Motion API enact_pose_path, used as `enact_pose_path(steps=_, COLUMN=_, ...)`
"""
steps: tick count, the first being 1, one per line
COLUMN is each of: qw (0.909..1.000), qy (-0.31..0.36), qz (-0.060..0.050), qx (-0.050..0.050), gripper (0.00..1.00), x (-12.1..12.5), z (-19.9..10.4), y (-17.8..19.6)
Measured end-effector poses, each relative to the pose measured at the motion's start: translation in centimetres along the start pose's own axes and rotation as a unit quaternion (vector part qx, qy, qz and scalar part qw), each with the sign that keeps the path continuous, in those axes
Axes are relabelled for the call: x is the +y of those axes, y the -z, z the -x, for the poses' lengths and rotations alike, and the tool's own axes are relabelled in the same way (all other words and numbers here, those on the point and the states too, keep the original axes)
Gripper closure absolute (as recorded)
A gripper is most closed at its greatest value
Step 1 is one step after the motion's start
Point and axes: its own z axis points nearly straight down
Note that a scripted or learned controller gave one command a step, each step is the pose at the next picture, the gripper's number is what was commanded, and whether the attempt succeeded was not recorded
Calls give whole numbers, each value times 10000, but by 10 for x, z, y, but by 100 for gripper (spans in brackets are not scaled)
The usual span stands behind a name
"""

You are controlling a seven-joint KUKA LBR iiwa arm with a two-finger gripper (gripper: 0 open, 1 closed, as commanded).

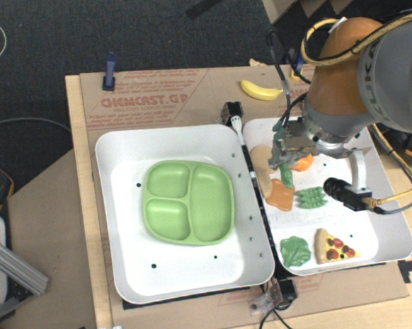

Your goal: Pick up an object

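My gripper (284, 160) hangs low over the upper left part of the right bin (389, 241). Right under it is a small green piece (286, 174), and an orange toy (303, 163) lies against its right side. Whether either one is held is hidden by the wrist. Just below lie an orange-tan wedge (279, 195) and a dark green ridged toy (310, 199). A green leafy toy (294, 250) and a pizza slice (333, 247) lie at the bin's near edge.
The left bin (117, 160) holds a light green divided plate (189, 200). A yellow banana (260, 90) lies on the cardboard behind the right bin. A black cylinder with a cable (344, 193) juts out from the arm over the right bin.
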Motion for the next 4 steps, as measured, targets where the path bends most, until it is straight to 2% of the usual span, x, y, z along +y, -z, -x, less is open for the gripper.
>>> enact_pose_path(steps=1, qw=10000, qy=-18, qz=-25, qx=13, gripper=100, x=-41, z=-37, y=92)
enact_pose_path(steps=2, qw=10000, qy=8, qz=-27, qx=25, gripper=100, x=-76, z=-112, y=168)
enact_pose_path(steps=3, qw=10000, qy=-17, qz=-90, qx=8, gripper=100, x=-92, z=-156, y=159)
enact_pose_path(steps=4, qw=10000, qy=-27, qz=-52, qx=11, gripper=100, x=-90, z=-181, y=192)
